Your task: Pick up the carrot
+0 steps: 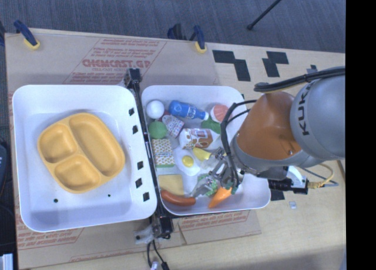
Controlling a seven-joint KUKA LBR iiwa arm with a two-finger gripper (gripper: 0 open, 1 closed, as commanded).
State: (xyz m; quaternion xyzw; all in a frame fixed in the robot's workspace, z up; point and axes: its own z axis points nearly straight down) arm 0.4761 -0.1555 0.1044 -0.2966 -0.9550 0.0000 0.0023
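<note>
Right bin (249,201), near wall: carrot (220,196) lying tilted in the near right corner, orange body pointing toward the wall, green top toward the tool (218,176). Tool sitting just above and touching or nearly touching the carrot's green end; whether its fingers are parted or closed cannot be told, as they are blurring into the clutter. Judgement: the tool is being placed low over the carrot for a grasp, but nothing is showing the carrot lifted, so the pick is not yet done.

Beside the carrot, to its left: sausage (177,199) lying along the near wall, with a yellow slab (170,182) just behind it. These are crowding the carrot, which may be making a clean grasp awkward.

Mid bin: fried egg (187,161), a patterned cloth (161,146), a bread-like piece (198,138), all packed close together.

Far bin: green ball (157,129), white ball (154,109), blue bottle (187,110), a pinkish round piece (219,112) near the far right.

Arm (282,130): reaching in from the right, its orange band hanging over the bin's right side and hiding part of it.

Left bin (23,145): yellow divided plate (81,152) resting in the middle, well apart from the carrot.

Desk (117,57): brown sheet lying under both bins, held by clamps (26,35) at the far edge.
</note>
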